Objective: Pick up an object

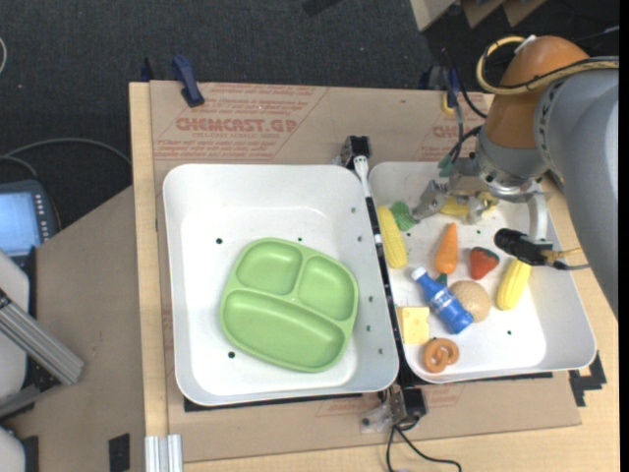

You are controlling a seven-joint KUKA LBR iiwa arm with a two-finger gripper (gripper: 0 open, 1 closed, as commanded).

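Cables trail off the near edge of the tabletop, a tan board printed with red lettering, set over dark carpet. Left of the board, a small blue-lit screen sits above a slanted metal rail. Two blue clamps grip the far edge of the board, one at its left corner and one towards its right.

Two shallow white bins with smooth, rounded corners lie side by side, touching along a black seam. With the seam as landmark: left of it, the left bin carries one pale green plate, glossy plastic split into three compartments.

Right of the seam, the right bin holds toy food. Just beside the seam lies a yellow corn cob, with a small green piece at its far end. Further right come a yellow cheese square, a ring-shaped pretzel, a blue bottle, an orange carrot, a beige round lump, a red strawberry and a second corn cob.

Far right of the seam, the grey arm with its orange band reaches in. Its pincer hangs low over the far part of the right bin, above a yellow piece; whether its fingers are apart or together I cannot tell.
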